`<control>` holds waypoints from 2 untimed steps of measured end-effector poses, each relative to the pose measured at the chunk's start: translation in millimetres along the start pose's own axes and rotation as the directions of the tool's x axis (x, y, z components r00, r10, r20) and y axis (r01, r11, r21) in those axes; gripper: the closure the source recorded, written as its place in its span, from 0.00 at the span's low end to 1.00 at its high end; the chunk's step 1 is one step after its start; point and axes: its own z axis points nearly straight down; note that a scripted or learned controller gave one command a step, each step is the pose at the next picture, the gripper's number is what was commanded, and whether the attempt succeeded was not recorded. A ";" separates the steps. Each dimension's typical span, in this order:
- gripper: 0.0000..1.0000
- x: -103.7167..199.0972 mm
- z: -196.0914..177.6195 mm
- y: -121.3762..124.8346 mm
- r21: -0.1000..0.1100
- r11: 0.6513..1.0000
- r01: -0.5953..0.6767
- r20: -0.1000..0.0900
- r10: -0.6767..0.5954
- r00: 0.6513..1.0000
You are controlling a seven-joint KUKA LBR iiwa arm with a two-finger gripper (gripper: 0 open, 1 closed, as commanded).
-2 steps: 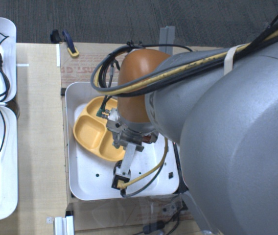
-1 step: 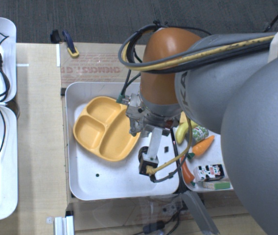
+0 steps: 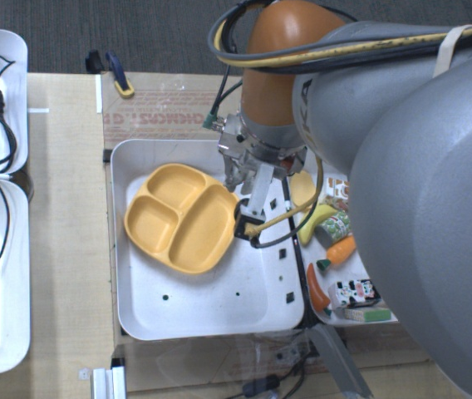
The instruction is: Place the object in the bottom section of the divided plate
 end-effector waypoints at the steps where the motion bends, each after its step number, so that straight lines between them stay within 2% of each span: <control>1: 1.00 29.7 62.5 -70.3 0.003 0.992 -0.128 0.001 0.128 0.992; 2: 0.00 29.7 62.3 -70.1 0.002 0.992 -0.129 0.001 0.129 0.992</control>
